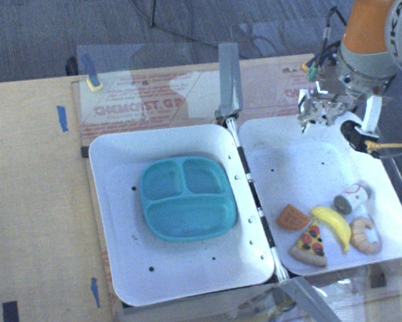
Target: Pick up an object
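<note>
while i am hanging over the far right corner of the right bin [286,147], my hand [316,113] is sitting well apart from anything worth taking, and i cannot tell how it is set from this slant.

the things i am weighing up are all crowding the near right corner of that bin: a banana [334,224], a pizza slice [308,244], a small orange waffle-like piece [292,218], a pale curled piece that i am reading as a shrimp [366,235], and a small white and grey thing [350,199] too blurred to name. the banana is lying touching the shrimp and just beside the pizza slice.

i am judging these to be play food: light, stiff and probably smooth, so slipping is looking likelier than crushing. the banana is looking like the best choice, since it is long and narrow; i am thinking of closing across its middle, at right angles to its length, where the curve is fattest. the neighbours are pressing close, so one side may be nudging the shrimp on the way down.

the left bin [114,224] is carrying a teal divided plate [188,198], flat and wide, a poor thing to be pinching.
</note>
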Available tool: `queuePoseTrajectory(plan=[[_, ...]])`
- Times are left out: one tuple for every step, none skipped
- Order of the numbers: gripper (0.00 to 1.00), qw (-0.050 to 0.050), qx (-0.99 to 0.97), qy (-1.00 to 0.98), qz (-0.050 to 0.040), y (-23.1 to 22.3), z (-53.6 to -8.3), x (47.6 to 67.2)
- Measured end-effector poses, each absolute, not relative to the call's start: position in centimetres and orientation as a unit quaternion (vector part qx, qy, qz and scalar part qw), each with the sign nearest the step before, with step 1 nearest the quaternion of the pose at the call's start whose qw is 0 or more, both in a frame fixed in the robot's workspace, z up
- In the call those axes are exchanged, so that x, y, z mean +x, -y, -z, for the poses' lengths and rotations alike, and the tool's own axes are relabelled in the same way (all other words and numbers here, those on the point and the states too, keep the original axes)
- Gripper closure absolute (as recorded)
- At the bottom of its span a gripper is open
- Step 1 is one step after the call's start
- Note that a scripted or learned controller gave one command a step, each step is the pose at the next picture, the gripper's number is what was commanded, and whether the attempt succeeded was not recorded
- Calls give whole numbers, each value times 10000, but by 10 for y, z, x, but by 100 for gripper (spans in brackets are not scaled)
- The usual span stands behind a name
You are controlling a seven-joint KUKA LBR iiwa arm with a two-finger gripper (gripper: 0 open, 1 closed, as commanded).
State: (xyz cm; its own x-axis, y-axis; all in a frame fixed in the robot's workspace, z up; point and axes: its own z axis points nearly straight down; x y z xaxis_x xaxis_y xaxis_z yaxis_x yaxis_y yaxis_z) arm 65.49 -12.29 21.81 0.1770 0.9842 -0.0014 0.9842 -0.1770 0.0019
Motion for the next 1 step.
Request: queuePoseTrajectory(plan=[[100,11,7776,-6288,-5,47,-265,667]])
